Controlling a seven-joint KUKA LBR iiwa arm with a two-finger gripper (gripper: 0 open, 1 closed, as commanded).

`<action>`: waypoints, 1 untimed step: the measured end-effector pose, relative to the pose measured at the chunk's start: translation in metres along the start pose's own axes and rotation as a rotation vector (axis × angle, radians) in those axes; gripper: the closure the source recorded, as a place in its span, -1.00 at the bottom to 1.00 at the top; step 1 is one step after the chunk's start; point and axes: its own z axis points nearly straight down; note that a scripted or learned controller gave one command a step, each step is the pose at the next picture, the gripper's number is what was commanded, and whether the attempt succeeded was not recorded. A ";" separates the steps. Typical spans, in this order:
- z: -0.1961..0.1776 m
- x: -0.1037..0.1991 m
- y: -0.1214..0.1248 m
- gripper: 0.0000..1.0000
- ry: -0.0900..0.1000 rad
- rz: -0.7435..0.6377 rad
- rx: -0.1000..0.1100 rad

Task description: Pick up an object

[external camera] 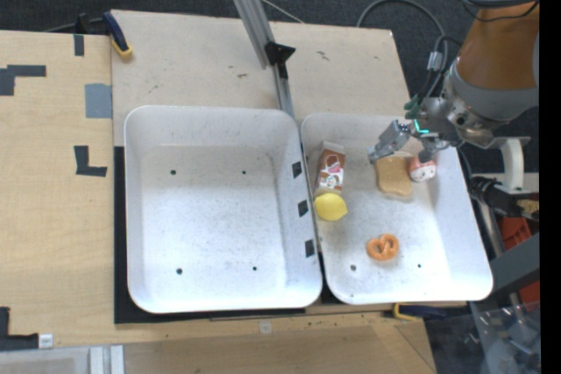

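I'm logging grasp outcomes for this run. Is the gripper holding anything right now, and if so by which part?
Nothing is held. The gripper hangs open above the tan bread-like piece in the right bin, with nothing between its fingers.

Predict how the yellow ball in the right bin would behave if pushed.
The ball looks round and smooth, so it would probably roll. It touches the carton and lies near the bin's left wall, which might stop it.
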 end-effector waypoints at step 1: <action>0.049 -0.002 -0.009 -1.00 0.000 0.001 0.004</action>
